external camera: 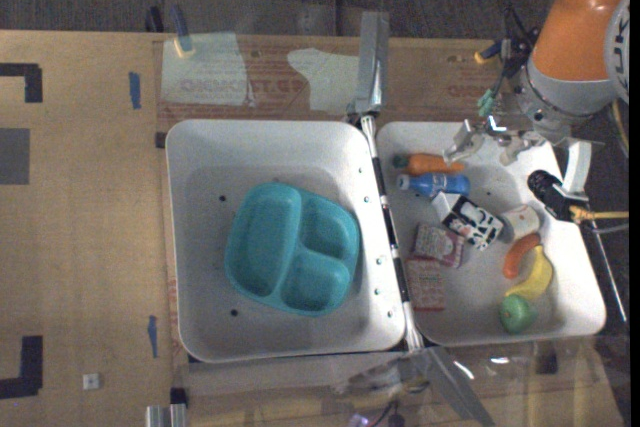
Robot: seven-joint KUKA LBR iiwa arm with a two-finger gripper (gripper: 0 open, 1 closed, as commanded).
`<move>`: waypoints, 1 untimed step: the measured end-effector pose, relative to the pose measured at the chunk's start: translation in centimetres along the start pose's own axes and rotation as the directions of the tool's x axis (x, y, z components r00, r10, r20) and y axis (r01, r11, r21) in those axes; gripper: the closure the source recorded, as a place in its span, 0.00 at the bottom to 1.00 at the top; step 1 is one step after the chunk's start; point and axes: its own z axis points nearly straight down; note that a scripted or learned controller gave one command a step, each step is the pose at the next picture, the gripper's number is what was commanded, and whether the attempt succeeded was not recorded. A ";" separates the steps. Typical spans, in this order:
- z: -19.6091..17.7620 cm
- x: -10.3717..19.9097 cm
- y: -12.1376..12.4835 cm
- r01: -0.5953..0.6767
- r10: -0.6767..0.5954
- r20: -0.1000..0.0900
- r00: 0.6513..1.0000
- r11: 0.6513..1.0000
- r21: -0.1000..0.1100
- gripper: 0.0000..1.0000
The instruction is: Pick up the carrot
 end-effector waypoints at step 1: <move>11.8 -1.1 3.6 0.064 -0.064 0.002 0.998 0.998 -0.005 0.00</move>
